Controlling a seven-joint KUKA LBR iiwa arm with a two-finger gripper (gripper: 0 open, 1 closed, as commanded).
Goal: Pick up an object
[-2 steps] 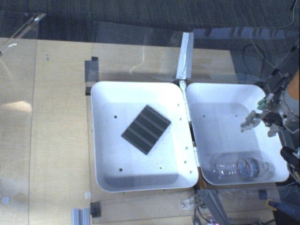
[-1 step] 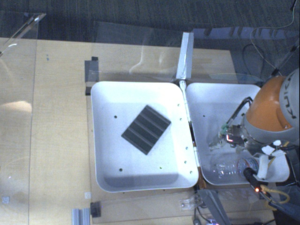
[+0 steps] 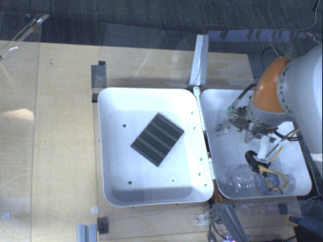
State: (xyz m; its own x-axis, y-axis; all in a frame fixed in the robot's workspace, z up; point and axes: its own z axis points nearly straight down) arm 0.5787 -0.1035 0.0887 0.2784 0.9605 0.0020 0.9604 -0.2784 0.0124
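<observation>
dark ribbed slab [image 3: 157, 139] in left bin [image 3: 113, 105]

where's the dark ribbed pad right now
In the camera view, the dark ribbed pad lies flat, turned diagonally, near the middle of the left bin.

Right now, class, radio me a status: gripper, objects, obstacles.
Gripper low in right bin. Dark ridged pad in left bin, untouched. Clear bottle near arm.

- The grey arm [image 3: 303, 84] enters from the right edge of the frame, in its upper right part.
- An orange band [image 3: 267, 92] sits above the wrist, right of centre.
- The wrist points down and leftward.
- The gripper [image 3: 237, 121] lies at centre right; its fingers are too blurred to read.
</observation>
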